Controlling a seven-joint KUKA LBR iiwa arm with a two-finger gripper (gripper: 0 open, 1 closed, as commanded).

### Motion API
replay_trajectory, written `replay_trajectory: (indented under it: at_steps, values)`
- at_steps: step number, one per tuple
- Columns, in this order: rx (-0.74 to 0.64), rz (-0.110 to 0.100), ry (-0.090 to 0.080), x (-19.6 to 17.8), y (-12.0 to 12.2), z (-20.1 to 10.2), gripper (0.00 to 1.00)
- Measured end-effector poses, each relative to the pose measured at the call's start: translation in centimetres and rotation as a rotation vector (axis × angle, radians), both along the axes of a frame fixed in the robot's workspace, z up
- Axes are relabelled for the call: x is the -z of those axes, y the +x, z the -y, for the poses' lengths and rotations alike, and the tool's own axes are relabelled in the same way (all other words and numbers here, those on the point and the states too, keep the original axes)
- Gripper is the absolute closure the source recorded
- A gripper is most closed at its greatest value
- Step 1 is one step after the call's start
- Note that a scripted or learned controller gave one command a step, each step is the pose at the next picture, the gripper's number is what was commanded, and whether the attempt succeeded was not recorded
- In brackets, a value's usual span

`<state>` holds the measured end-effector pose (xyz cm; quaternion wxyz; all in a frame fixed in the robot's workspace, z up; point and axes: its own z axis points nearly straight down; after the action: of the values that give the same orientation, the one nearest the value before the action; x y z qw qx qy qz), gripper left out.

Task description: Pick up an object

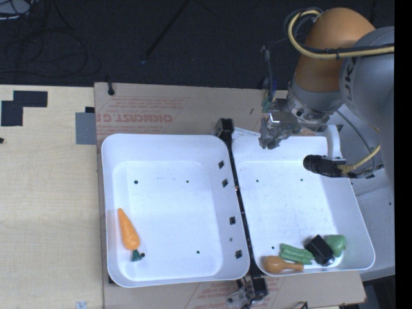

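Objects for pickup: an orange carrot (128,230) lies in the left bin (161,148), near its front left corner. A green pod (296,253), black block (319,249) and tan pear-shaped piece (281,264) cluster at the right bin's (360,224) front edge. The gripper (273,134) hangs above the right bin's rear rim (nothing visible between its tips).

Both bins (164,148) are white. The left one holds an orange carrot (128,230) with a dark green top. The right one holds a green pod (296,253), a tan-orange gourd (281,264), a black block (320,248) and a light green piece (336,242). The arm (360,63) is grey with an orange band.
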<state>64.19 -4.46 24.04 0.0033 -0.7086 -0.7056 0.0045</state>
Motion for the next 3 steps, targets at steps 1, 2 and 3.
replay_trajectory:
  at_steps: [1,2,3]
  values:
    - [-0.007,0.013,0.002,-6.4,0.2,-3.2,1.0]
    - [-0.011,0.013,0.004,-10.6,0.2,-10.6,1.0]
    - [-0.009,0.026,0.004,-30.8,0.2,-14.4,1.0]
